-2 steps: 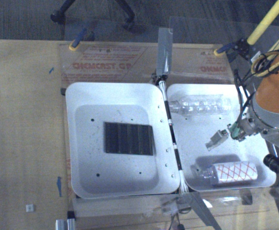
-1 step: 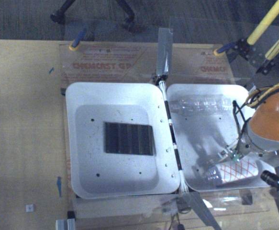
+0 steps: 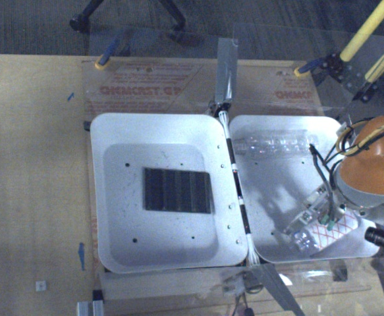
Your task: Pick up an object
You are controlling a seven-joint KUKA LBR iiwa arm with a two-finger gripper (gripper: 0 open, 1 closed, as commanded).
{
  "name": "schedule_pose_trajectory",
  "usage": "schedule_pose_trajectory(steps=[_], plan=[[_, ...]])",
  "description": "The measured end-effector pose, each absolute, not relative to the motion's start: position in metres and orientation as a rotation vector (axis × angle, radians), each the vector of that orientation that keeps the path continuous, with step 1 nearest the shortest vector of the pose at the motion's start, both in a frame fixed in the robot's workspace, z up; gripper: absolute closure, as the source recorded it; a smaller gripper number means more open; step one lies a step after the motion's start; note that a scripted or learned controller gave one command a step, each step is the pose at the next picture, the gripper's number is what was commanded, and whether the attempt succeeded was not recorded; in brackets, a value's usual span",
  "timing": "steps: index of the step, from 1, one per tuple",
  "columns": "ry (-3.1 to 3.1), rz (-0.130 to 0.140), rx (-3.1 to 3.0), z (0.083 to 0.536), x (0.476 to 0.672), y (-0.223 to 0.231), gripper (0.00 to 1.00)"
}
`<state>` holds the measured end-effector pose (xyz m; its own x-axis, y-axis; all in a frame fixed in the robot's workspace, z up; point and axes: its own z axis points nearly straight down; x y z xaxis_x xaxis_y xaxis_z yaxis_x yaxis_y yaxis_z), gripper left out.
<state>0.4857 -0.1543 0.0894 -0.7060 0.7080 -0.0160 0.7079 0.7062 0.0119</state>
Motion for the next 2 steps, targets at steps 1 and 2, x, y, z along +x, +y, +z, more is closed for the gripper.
schedule_pose_trajectory(steps=[1, 2], plan=[[2.796, 0.006, 1.410, 0.089, 0.543, -0.127, 0.00], [2.687, -0.009, 1.639, 0.088, 0.609, -0.102, 0.00]])
